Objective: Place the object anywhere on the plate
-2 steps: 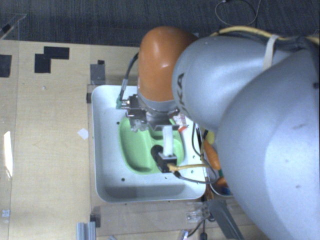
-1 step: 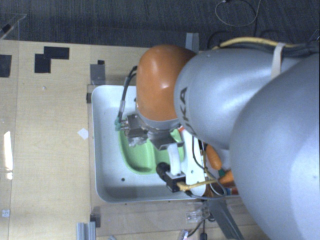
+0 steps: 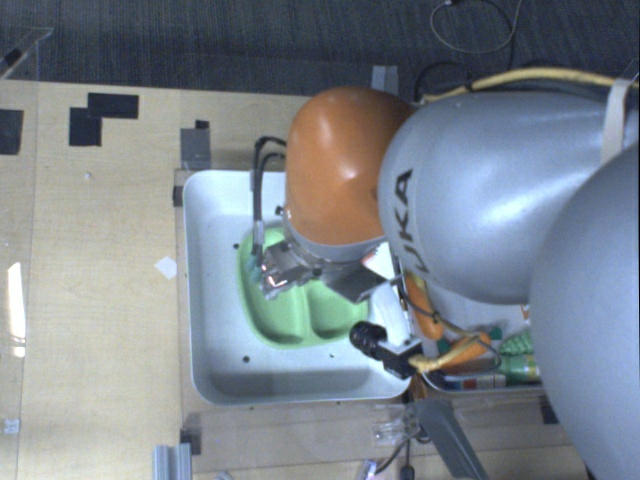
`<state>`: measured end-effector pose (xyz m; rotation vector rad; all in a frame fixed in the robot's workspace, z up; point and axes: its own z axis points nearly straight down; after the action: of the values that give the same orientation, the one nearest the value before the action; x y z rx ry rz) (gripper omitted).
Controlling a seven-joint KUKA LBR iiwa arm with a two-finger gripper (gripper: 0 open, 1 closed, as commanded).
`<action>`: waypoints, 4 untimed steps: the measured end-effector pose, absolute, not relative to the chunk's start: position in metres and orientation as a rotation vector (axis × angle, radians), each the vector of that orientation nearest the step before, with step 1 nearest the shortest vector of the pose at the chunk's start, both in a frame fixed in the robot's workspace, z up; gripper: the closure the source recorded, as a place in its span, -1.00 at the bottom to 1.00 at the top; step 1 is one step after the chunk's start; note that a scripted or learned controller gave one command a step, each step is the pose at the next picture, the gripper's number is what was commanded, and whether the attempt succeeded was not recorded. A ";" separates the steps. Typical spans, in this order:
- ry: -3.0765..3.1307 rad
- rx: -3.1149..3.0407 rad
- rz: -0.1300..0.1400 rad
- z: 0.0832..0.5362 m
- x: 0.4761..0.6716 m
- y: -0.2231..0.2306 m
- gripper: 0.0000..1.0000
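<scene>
The big grey arm (image 3: 480,198) is leaning over the left bin (image 3: 215,268), its pincer (image 3: 275,273) hanging right above the green plate (image 3: 290,318) (a divided one). Whether it is apart or together I cannot tell, and the object is hidden from me, somewhere under that wrist.

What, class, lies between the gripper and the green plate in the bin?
Nothing visible. The gripper hangs directly over the green plate in the left white bin, with the arm covering much of the plate.
</scene>
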<state>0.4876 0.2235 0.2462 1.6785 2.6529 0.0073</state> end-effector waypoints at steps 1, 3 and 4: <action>2.620 1.729 0.006 0.231 0.488 0.195 1.00; 2.603 1.753 0.008 0.283 0.488 0.201 1.00; 2.644 1.696 0.001 0.215 0.538 0.223 1.00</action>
<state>0.5379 0.2233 0.2151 1.6962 2.6438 0.0013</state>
